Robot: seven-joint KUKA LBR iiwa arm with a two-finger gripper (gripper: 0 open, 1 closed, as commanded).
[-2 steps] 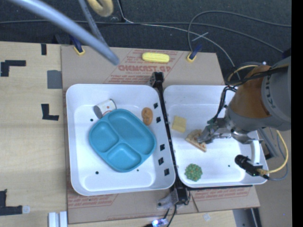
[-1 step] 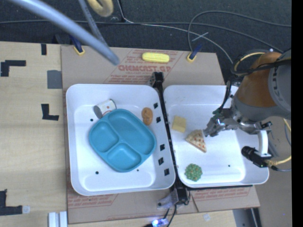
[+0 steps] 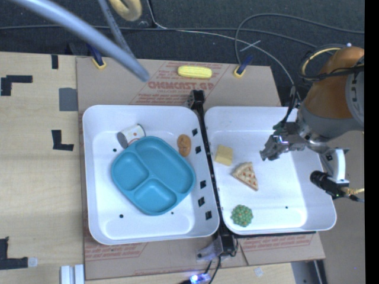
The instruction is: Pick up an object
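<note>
Brown cardboard sheet (image 3: 172, 84) covers a pale wooden bench (image 3: 35, 176); dark floor (image 3: 237, 10) behind.

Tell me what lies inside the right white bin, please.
The right white bin holds a yellow cheese block, a pizza slice and a green broccoli piece. The gripper hangs over its right part, hiding the floor beneath.

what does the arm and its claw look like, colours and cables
The arm is rounded and grey, with an orange band above the wrist. Its claw is small, dark grey and metallic. Thin dark cables loop around the orange band, and a white bracket with a black part hangs below the wrist.
</note>
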